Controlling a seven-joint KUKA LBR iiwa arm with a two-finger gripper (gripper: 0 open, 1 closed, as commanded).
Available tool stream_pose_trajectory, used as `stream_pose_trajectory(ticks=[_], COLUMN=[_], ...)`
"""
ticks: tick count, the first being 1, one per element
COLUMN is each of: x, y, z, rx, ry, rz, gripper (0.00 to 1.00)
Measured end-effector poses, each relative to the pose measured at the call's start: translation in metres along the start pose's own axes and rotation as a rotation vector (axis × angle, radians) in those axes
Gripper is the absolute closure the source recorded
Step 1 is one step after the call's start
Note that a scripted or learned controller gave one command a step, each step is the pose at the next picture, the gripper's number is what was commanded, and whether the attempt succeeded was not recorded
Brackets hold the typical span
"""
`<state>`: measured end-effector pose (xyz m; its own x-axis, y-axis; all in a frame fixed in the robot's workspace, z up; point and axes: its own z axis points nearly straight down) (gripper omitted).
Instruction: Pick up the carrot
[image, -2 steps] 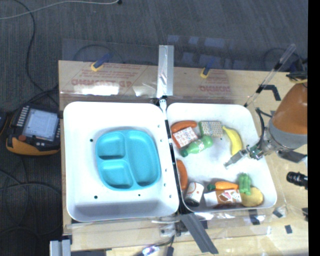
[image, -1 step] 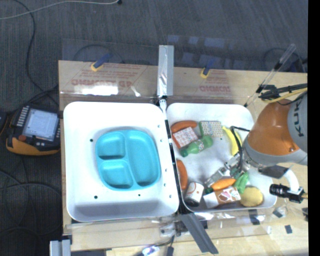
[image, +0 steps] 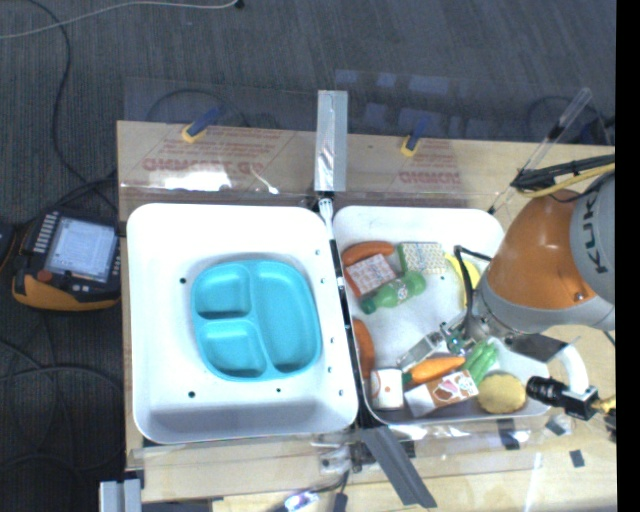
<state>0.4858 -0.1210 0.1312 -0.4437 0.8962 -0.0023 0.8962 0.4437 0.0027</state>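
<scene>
The claw (image: 452, 347) hovers just above the carrot (image: 437, 369); its state I cannot tell. Centre over the carrot, avoiding the carton (image: 441, 391) below.

A blue tray (image: 255, 318) is seen in the left bin (image: 160, 400), and in the right bin (image: 478, 225) beside it the carrot (image: 437, 369) lies just under the gripper (image: 448, 345).

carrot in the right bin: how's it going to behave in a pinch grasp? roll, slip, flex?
The carrot looks like smooth moulded toy plastic, so probably stiff and light, not floppy. Its rounded, tapered shape may let it slip or roll out of a pinch. It lies packed against a small carton and a potato, so it likely won't roll far, but the claw may nudge those neighbours.
</scene>
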Motion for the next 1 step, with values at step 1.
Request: stream_pose_trajectory(ticks=[1], x=[0.0068], y=[0.0049], z=[0.0418], rx=[-0.003], ry=[-0.012], rz=[-0.070], gripper=[0.00])
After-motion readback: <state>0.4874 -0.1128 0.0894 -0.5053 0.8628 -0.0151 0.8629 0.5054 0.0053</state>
